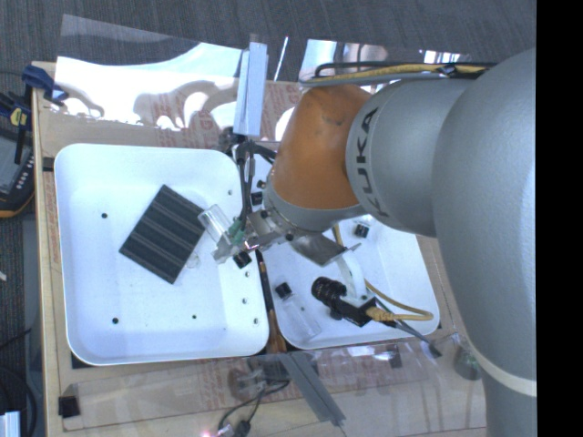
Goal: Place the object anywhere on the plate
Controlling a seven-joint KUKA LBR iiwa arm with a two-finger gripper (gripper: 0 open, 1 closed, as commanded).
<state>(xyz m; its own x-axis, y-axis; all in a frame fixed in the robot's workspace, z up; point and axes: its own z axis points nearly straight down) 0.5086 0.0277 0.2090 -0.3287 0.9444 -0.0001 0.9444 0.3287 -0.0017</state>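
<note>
While the jaws' state cannot be told, the dark ribbed plate (164,233) lies just left.

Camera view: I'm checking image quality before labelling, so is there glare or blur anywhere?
Camera view: strong glare washes out the sheet behind the bins; the left bin is bright but evenly lit; the dark ribbed plate is sharp; the arm looms large and soft-edged near the lens.

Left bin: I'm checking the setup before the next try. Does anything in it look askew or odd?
The dark ribbed plate lies turned diagonally to the left bin's walls, not squared up. Nothing looks spilled or damaged.
</note>
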